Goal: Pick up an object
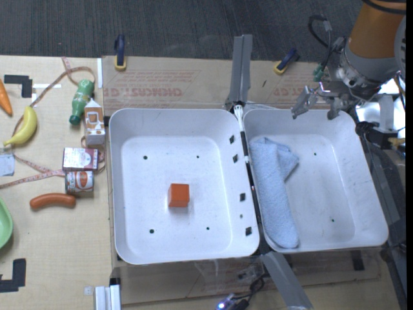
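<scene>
Orange block (pixel 179 195) untouched; hand (pixel 317 106) seemingly open (empty).

At the left edge, a green plate (pixel 3 223) and an orange carrot (pixel 5 98) are cut off; the arm (pixel 381 18) leaves the upper right corner.

Reaching in from upper right, orange band (pixel 382 8) up top, wrist angled down-left. Gripper (pixel 317 104) fingers spread apart, nothing between them, hanging clear.
</scene>
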### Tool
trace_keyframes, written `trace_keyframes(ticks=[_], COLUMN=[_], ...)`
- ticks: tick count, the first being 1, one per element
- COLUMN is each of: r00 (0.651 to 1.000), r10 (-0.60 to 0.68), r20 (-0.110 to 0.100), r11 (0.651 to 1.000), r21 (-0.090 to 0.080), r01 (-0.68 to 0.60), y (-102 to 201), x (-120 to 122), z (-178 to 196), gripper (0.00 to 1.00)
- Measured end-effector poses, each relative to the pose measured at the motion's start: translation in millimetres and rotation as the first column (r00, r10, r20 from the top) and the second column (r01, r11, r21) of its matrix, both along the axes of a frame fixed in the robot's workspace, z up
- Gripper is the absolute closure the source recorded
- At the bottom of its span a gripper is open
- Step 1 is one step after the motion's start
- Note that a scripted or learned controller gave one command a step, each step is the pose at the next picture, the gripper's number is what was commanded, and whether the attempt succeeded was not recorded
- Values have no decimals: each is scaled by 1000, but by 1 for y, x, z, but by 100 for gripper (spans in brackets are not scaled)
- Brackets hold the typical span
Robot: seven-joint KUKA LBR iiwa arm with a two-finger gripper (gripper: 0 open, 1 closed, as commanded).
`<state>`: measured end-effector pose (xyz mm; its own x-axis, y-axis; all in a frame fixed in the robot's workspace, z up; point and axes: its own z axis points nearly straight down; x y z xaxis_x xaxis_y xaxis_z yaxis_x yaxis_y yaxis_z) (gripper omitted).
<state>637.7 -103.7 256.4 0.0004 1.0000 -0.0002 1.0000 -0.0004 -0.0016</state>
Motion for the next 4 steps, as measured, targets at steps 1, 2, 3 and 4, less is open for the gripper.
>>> trace_keyframes(ticks=[1,2,3,4], r00=[998,999,985,970], r10=[-65,-45,-171,-244], r20=[-2,3,1,-1], r11=[998,999,985,970], r21=[0,0,-1,0], r01=[65,45,171,244], y=[-32,-50,-110,-55], x=[-61,-56,-94,-39], z=[-23,-164,-73,-138], gripper=[0,0,0,0])
